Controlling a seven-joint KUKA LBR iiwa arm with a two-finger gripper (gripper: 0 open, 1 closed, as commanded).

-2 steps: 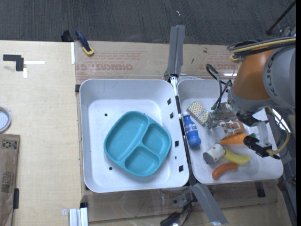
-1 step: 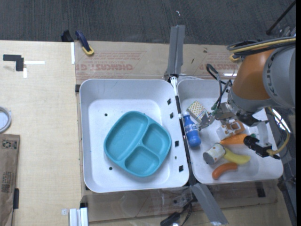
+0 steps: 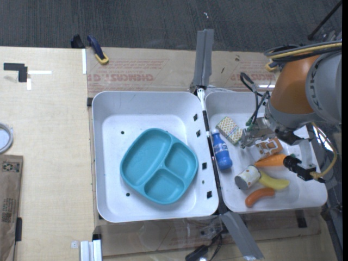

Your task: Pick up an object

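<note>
The right bin [image 3: 304, 200] holds several small objects. A blue bottle [image 3: 221, 150] lies near its left wall, with a checkered box [image 3: 229, 128] just above it. A small white can [image 3: 247, 176] lies on its side toward the front. A yellow banana [image 3: 273, 182], an orange carrot [image 3: 270, 160] and an orange-red sausage shape [image 3: 257, 197] lie to the right and front. My gripper [image 3: 251, 136] hangs low over the middle of this bin, between the checkered box and an orange-and-white packet [image 3: 269, 145]. The arm covers the bin's far right part.
The left bin [image 3: 103, 145] holds a blue divided plate [image 3: 159, 166]. A grey post [image 3: 204, 58] rises behind the seam between the bins. A roll of tape [image 3: 3, 138] and a brown bag [image 3: 10, 200] lie on the bench at far left.
</note>
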